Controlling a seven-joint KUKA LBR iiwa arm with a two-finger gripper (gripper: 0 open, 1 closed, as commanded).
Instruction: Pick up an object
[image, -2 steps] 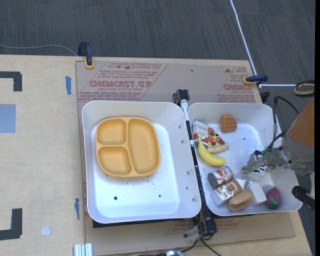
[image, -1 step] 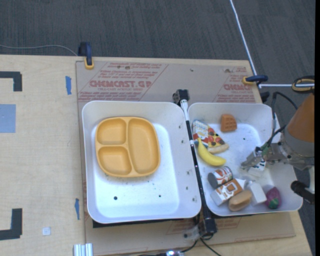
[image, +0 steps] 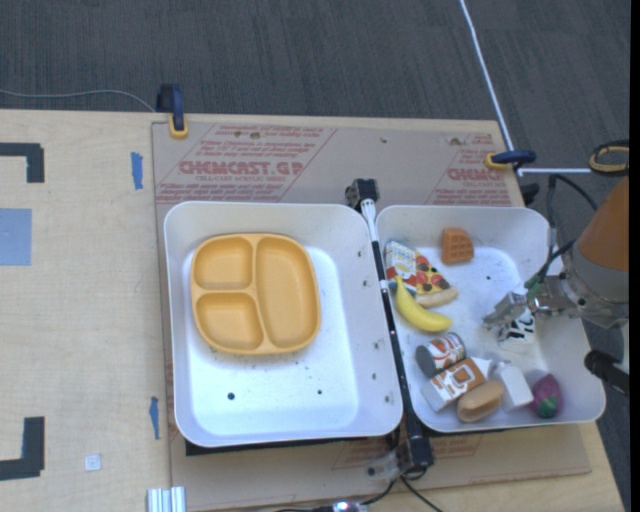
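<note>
Arm over the right bin, jaws low among the toy food.

The jaws (image: 507, 312) sit inside the right bin (image: 590, 400); whether they are released or clenched cannot be told, and nothing shows between them. A black-and-white patterned piece (image: 518, 327) lies just beside them. Farther out on the side away from the arm lie a banana (image: 420, 314) and a pizza slice (image: 425, 279), with a small can (image: 443, 353) and a bread roll (image: 480, 399) nearer the camera. The left bin (image: 200, 400) beyond holds a yellow divided plate (image: 256, 293).
</note>
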